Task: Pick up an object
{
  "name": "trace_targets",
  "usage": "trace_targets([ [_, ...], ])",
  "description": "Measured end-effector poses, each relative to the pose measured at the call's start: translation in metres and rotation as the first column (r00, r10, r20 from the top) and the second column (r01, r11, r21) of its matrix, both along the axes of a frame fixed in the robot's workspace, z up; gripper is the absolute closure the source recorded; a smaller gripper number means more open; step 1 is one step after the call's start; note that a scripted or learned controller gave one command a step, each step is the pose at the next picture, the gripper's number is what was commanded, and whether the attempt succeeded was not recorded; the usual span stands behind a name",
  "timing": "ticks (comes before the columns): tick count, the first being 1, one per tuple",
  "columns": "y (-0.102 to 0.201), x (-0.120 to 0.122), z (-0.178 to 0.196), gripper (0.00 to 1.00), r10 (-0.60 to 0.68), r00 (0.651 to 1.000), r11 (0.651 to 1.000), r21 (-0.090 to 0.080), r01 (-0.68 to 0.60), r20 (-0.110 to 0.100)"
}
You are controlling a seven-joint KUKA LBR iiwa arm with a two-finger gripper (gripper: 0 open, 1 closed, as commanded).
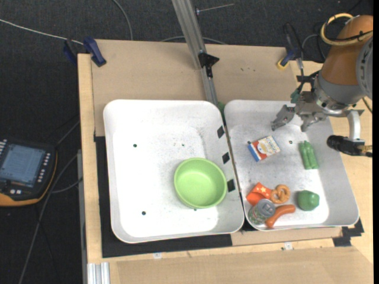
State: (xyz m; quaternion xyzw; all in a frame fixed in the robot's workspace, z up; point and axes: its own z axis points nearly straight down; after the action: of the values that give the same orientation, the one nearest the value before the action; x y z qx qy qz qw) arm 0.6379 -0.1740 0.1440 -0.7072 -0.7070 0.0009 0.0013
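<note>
Your gripper (294,118) hovers over the far end of the right bin (340,185), fingers spread apart and holding nothing. The nearest thing is the small carton (264,147), lying flat just below and to the view's left of the fingers, its long axis tilted across the bin. The green stick (307,154) lies beside it to the right, apparently clear. The orange and green toys (278,201) cluster at the near end, and the green bowl (200,183) sits in the left bin (127,158).
</note>
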Motion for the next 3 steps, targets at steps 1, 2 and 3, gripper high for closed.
trace_targets([
  [1, 0.0, 0.001, 0.014, 1.0, 0.001, 1.0, 1.0, -0.001, -0.001, 0.006],
  [2, 0.005, -0.004, 0.073, 1.0, 0.001, 1.0, 1.0, -0.002, -0.001, 0.009],
  [3, 0.005, -0.003, 0.071, 1.0, 0.0, 1.0, 1.0, 0.0, 0.0, 0.004],
])
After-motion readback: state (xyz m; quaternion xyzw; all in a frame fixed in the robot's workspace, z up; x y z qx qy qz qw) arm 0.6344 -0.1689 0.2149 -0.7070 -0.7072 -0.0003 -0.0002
